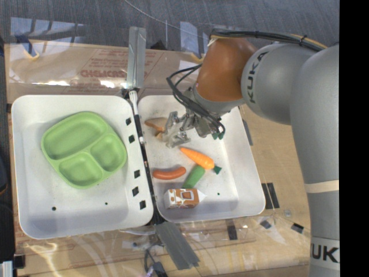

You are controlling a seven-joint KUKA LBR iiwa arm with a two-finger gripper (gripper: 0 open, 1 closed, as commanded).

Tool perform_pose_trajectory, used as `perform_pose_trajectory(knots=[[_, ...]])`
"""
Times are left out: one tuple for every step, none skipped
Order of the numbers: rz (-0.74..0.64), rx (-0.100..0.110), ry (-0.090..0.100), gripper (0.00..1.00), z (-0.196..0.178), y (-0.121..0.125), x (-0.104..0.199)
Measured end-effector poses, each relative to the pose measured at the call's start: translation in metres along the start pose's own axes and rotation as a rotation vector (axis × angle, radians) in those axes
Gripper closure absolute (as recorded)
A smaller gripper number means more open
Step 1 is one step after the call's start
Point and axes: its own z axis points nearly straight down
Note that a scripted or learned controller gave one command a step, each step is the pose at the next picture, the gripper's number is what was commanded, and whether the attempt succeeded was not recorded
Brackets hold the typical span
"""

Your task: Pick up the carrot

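The carrot (198, 158) lies in the middle of the right bin (245, 178), orange with a small green tip pointing right. My gripper (175, 133) hangs just above and to the left of it, fingers pointing down-left, near the bin's back left part. Nothing shows between the fingers; the carrot lies apart from them on the bin floor.
A brown sausage-like piece (154, 124) lies left of the gripper. A red sausage (169, 173), a green piece (195, 176) and a small brown-and-white carton (183, 198) lie in the front of the right bin. The left bin (23, 154) holds a green divided plate (83, 149).
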Motion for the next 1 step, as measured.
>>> perform_pose_trajectory(knots=[[-0.002,0.001,-0.003,1.00,-0.0110,0.0006,-0.0013]])
